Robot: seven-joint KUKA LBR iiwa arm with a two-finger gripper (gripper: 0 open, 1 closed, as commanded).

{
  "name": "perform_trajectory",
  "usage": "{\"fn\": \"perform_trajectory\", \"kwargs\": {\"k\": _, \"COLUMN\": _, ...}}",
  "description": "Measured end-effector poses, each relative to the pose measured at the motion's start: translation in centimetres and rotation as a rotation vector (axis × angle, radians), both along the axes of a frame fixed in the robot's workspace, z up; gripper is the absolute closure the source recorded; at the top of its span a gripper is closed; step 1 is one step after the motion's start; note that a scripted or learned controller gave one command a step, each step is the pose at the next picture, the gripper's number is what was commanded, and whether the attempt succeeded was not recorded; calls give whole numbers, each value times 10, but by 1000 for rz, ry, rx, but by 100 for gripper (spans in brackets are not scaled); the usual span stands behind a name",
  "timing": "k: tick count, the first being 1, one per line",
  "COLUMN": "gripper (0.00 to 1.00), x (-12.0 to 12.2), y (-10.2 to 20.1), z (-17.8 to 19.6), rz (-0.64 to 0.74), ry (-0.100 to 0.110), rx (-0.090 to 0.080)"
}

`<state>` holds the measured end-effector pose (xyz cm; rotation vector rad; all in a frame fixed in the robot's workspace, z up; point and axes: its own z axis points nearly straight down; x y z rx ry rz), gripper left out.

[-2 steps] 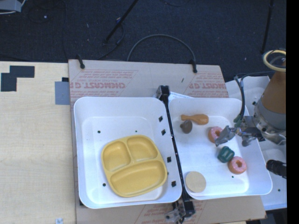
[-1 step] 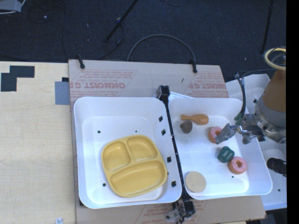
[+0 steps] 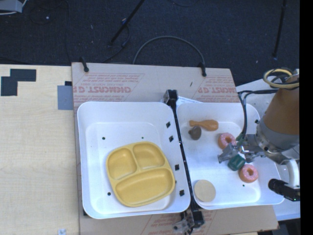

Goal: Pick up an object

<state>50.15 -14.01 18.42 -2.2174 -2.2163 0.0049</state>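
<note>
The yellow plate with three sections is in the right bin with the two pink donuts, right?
Not quite. The camera view shows the yellow three-section plastic plate in the left white bin. The two pink donuts do lie in the right white bin.

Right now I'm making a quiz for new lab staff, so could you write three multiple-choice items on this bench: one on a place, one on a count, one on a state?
1. Where does the yellow divided tray lie?
A. In the left bin
B. In the right bin
C. On the cardboard behind the bins

2. How many pink doughnuts are in the right bin?
A. One
B. Two
C. Four

3. How does the gripper stand?
A. Raised high over the left bin
B. Low in the right bin, by a green object
C. Parked outside both bins

Answers:
1. A, the tray rests on the floor of the left bin.
2. B, one doughnut lies above the gripper and another doughnut below it.
3. B, it sits among the toys, against the green object.
</note>
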Motion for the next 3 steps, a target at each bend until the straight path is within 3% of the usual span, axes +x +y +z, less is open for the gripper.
{"fn": "perform_trajectory", "kwargs": {"k": 1, "gripper": 0, "x": -6, "y": -1, "z": -63, "rz": 0, "ry": 2, "rx": 1}}
{"fn": "perform_trajectory", "kwargs": {"k": 2, "gripper": 0, "x": -6, "y": -1, "z": -98, "rz": 0, "ry": -3, "rx": -1}}
{"fn": "perform_trajectory", "kwargs": {"k": 3, "gripper": 100, "x": -5, "y": -1, "z": -86, "rz": -5, "ry": -5, "rx": 0}}
